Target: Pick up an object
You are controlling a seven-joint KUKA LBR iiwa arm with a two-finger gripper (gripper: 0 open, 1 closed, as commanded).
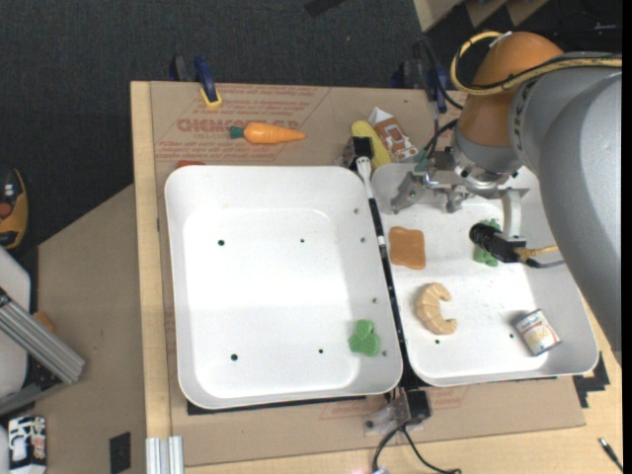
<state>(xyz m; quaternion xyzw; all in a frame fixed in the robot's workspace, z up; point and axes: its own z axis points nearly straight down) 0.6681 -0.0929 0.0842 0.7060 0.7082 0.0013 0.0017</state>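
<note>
My gripper (427, 188) hangs below the orange-banded wrist over the far end of the right bin (568, 354). Its lower end is a small grey metal cluster seen from above. Just in front of it lies a brown toast-like slab (407, 247). Nearer the front of the same bin are a tan croissant (435, 308) and a small silver can (537, 332). A green piece (485, 256) sits partly under a black part of the arm. In the left bin (197, 294), a green broccoli-like piece (364, 338) lies in the front right corner.
On the cardboard behind the bins lie an orange carrot (265, 133), a yellow item (367, 134) and a brown packet (397, 138). The big grey arm covers the right bin's right side. A black cable (533, 257) runs off the arm.
</note>
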